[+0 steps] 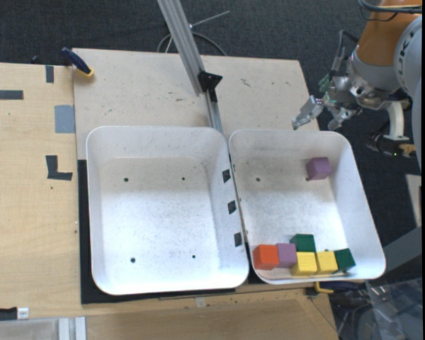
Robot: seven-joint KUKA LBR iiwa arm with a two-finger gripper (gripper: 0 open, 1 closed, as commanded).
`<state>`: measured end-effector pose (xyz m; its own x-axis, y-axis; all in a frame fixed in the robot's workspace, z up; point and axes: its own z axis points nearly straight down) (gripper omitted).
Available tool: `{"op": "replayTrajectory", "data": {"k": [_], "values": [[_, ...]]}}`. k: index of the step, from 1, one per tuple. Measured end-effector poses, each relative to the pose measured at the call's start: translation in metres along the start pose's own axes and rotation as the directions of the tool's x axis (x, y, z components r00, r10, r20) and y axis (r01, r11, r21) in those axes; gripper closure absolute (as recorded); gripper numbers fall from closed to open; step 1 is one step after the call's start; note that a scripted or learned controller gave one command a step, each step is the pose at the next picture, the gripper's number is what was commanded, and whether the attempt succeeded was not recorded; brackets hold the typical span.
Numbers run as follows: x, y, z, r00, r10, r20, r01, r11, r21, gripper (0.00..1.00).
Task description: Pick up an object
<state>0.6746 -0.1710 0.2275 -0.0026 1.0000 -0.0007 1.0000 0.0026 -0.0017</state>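
A purple block (318,167) lies alone in the upper part of the right bin (359,183). Along that bin's front wall sits a cluster: an orange block (266,256), a pale purple block (286,253), two yellow blocks (306,263), and two green blocks (304,242). My gripper (319,116) hangs above and just beyond the right bin's back right corner, apart from every block. Its fingers are spread open with nothing between them. The grey arm with its orange band (382,44) reaches in from the upper right.
The left bin (99,190) stands beside the right one. A slanted metal rail (184,37) runs from the top down to the seam between the bins. A blue and yellow tool (77,61) lies at the bench's back left.
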Motion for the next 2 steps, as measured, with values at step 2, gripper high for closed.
{"op": "replayTrajectory", "data": {"k": [2], "values": [[-0.038, -0.042, 0.118, 1.0, 0.002, 0.001, -0.002, 1.0, 0.0, 0.0]]}}
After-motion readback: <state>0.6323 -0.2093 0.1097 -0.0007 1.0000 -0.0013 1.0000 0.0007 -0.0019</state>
